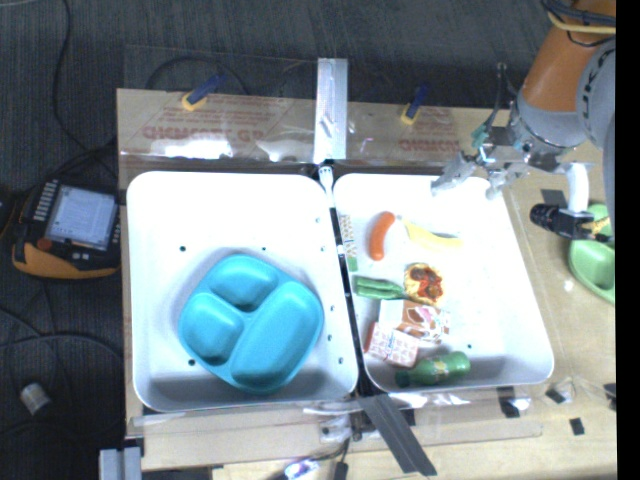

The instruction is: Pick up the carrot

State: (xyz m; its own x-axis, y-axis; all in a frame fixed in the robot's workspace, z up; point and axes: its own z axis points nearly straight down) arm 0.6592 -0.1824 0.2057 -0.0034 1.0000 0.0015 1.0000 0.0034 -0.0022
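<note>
The carrot (380,235) lies in the right bin (520,298), upper middle of the frame, beside a yellow piece (430,235). The claw (468,173) hovers upper right, released, holding nothing. It should descend squarely across the carrot's narrow width.

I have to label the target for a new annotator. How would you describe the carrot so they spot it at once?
Look in the right white bin, upper left part near the divider. The carrot is the small orange-red stub lying there, left of the yellow piece and above the green pod; nothing else is orange.
</note>
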